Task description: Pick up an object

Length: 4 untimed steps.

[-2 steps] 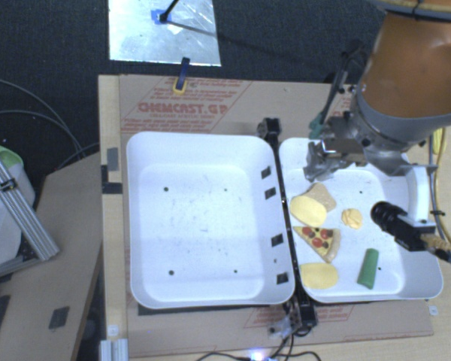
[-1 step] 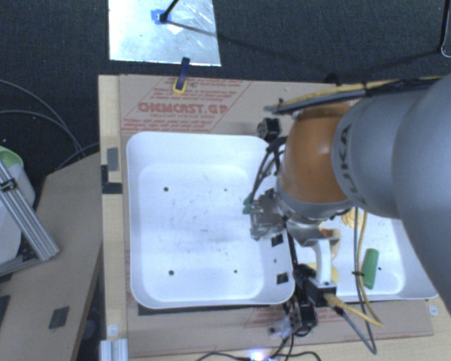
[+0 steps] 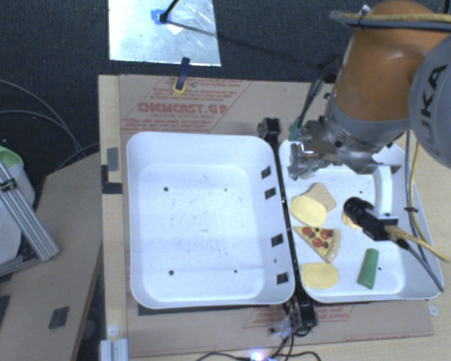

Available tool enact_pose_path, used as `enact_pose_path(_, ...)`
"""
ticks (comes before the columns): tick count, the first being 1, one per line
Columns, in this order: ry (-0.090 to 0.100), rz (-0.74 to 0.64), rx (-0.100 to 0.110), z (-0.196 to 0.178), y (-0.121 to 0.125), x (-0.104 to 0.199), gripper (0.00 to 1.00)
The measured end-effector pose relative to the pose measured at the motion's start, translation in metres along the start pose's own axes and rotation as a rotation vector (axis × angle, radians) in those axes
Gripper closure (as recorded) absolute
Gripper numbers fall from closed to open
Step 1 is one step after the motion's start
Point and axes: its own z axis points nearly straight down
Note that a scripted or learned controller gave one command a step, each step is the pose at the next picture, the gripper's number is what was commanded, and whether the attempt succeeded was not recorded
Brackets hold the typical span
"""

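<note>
Pincer (image 3: 304, 160) low at 12 o'clock of right bin (image 3: 415, 286), grip state unclear. Pizza slice (image 3: 319, 240) at bin centre, yellow chip (image 3: 309, 210) at its 12, green block (image 3: 369, 268) at its 4. Left bin (image 3: 146, 156) alongside.

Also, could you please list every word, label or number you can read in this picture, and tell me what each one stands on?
"CHEMCAST G?": red print on the brown cardboard sheet under the bins; the last characters are blurred, so the reading is uncertain.
"KU": black letters on the grey arm, cut off by the frame edge.
Red print on the cardboard below the right bin: too small to read.
</note>
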Motion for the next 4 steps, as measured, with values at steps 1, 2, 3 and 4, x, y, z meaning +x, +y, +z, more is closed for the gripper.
enact_pose_path(1, 0.004, -0.004, -0.002, -0.146, -0.042, 0.001, 1.00)
enact_pose_path(2, -0.003, -0.001, 0.033, 0.071, -0.048, 0.037, 1.00)
enact_pose_path(3, 0.006, -0.007, -0.001, -0.094, -0.041, 0.063, 1.00)
enact_pose_path(4, 0.001, -0.009, 0.013, -0.096, -0.041, 0.061, 1.00)
